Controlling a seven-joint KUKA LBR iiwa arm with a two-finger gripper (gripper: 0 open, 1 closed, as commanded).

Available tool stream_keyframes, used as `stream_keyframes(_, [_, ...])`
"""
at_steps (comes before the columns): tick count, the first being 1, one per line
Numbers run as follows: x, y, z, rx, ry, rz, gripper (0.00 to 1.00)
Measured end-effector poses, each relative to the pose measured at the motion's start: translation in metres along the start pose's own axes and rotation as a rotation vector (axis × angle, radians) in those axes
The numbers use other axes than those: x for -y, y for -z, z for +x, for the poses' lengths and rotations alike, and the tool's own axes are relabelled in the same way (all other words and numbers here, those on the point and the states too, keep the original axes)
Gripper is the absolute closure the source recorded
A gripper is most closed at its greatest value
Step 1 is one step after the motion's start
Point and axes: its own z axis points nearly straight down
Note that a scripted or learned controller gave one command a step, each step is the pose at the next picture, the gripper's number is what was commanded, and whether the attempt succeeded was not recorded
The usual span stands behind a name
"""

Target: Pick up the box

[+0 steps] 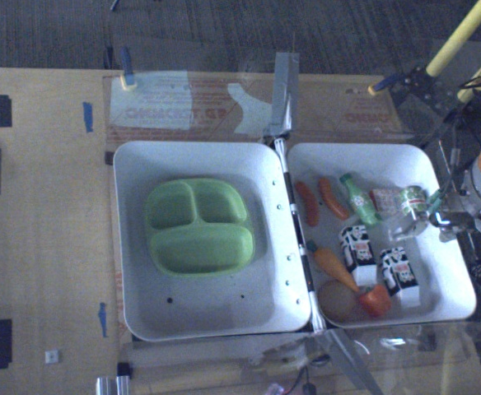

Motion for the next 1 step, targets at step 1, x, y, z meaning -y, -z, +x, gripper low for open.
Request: stream_keyframes(1, [-0.0979, -0.0060, -0.0206, 0.002, 0.002, -0.004, 0.00])
